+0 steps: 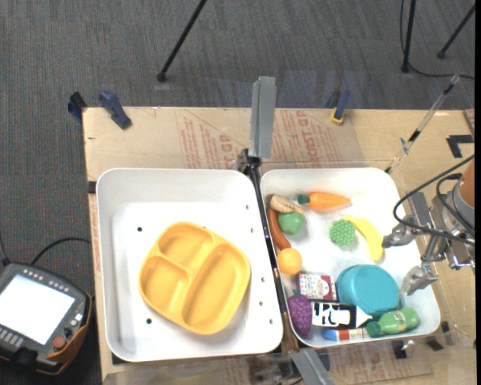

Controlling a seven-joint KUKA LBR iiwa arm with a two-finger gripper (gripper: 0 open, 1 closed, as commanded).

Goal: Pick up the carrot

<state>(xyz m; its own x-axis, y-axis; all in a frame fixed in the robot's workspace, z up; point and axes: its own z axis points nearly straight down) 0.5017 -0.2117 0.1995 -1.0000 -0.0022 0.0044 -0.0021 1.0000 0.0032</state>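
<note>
The carrot (329,201), orange with a green stub at its left end, lies flat near the back of the right bin (385,181). It rests apart from the other toys, just right of a beige piece (284,204). My gripper (406,259) hangs over the bin's right edge, well to the right of the carrot and nearer the front. Its two fingers (399,237) point left and stand apart with nothing between them. It is open.
The right bin also holds a banana (369,236), a green bumpy ball (343,233), a green pepper (292,223), an orange (289,261), a teal bowl (369,289), grapes (301,314) and a green bottle (397,322). A yellow divided plate (195,277) lies in the left bin.
</note>
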